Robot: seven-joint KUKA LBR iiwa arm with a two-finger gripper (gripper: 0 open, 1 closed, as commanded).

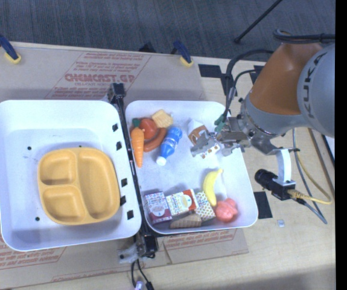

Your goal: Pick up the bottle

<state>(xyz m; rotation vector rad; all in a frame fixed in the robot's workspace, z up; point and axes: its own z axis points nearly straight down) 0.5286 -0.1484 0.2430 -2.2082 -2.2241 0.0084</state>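
Overhead view of two white bins side by side on a cardboard-covered bench. My arm (288, 83), grey with an orange band, enters from the right of the frame and ends in my gripper (204, 147), which sits over the upper right part of the right bin (245, 192). Whether my fingers are spread or closed, I cannot tell; they blur into a small brown-and-white item just beside them, near the bin's upper right corner.

The bottle (169, 144), blue with a white cap, lies on its side in the upper middle of the right bin, cap pointing toward the lower left. It is left of my gripper and apart from it, with bare bin floor between.

Immediately left of the bottle: a carrot (137, 147) lying along the bin's left wall, and a red-and-tan cluster of toy food (154, 127) at the upper left of the bin.

Lower part of the right bin: a banana (212, 185), a pink item (226, 209) at lower right, and a row of small cartons (176, 204) along the bottom edge.

The left bin (16, 125) holds a yellow divided tray (78, 185) with three compartments, at its centre.
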